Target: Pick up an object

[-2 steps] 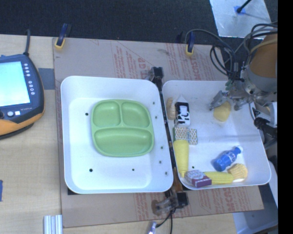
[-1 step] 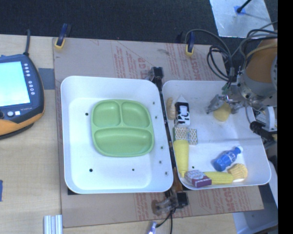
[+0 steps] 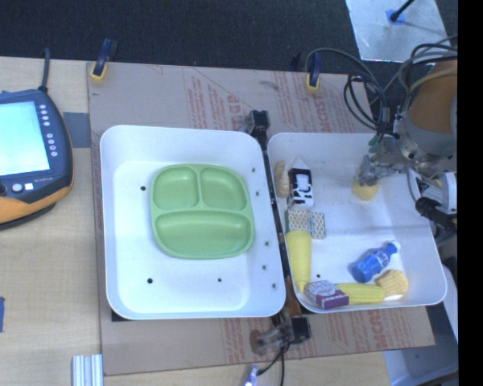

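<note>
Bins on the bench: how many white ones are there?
2. The left bin holds a green plate; the right bin holds small items, with the gripper above it.

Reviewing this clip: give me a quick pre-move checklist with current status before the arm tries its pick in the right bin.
1. Gripper over the right bin: ok, at its upper right part.
2. Target under it: ok, a small yellow object sits directly below.
3. Object between the jaws: cannot tell, the arm's wrist hides the contact.
4. Neighbours clear of the target: ok, the blue bottle and corn cob lie apart, nearer the front.
5. Cables clear of the bin: ok, they hang behind the wrist.
6. Left bin's green plate undisturbed: ok, lies flat.
</note>
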Controlling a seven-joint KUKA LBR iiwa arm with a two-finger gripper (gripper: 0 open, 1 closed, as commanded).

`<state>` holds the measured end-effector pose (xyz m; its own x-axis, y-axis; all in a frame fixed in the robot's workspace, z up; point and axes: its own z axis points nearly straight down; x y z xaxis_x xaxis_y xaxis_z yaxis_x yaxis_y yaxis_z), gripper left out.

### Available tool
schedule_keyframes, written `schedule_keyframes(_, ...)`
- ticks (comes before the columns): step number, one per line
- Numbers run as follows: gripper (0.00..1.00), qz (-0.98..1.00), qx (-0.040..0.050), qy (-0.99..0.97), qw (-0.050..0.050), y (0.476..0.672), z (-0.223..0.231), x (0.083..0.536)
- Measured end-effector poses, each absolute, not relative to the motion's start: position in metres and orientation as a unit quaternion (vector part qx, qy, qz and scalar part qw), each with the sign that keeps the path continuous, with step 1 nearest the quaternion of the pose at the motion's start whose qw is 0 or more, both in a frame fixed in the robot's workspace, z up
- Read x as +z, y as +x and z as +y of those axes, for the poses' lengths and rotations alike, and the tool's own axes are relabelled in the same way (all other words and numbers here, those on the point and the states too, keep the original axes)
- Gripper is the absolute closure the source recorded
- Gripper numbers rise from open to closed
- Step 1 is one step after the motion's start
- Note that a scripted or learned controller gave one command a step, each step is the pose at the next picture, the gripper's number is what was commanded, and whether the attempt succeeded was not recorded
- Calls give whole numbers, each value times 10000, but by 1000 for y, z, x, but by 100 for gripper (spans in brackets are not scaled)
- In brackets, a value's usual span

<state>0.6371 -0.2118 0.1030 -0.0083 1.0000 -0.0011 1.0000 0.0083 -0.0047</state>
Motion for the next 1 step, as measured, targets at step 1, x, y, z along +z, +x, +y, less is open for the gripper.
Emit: schedule_keyframes(1, 0, -7101, 22, -7041, 14, 637, -212, 103)
